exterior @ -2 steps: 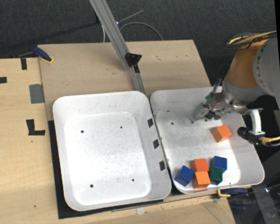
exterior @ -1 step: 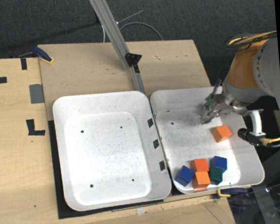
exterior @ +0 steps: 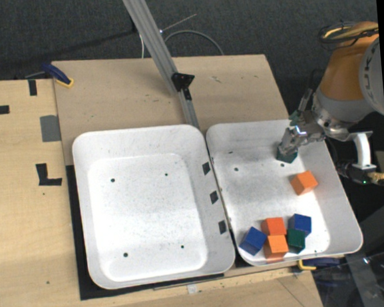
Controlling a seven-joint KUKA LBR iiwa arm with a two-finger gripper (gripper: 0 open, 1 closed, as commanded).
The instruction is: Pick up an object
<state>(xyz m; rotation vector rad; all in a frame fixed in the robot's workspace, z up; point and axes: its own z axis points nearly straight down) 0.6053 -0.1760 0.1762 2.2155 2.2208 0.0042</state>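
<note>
My gripper (exterior: 287, 150) hangs low over the upper right part of the right bin (exterior: 245, 145), with a dark teal shape at its tip that I cannot make out. A lone orange block (exterior: 304, 182) lies a little below and to the right of it. Along the bin's near edge sits a cluster: a blue block (exterior: 253, 240), two orange blocks (exterior: 274, 226) (exterior: 277, 245), a green block (exterior: 296, 240) and a second blue block (exterior: 302, 224).
The left bin (exterior: 143, 200) lies beside the right one on the wooden bench. A slanted metal pole (exterior: 159, 45) crosses the bench behind the bins. The arm's orange band (exterior: 342, 76) is at the right edge.
</note>
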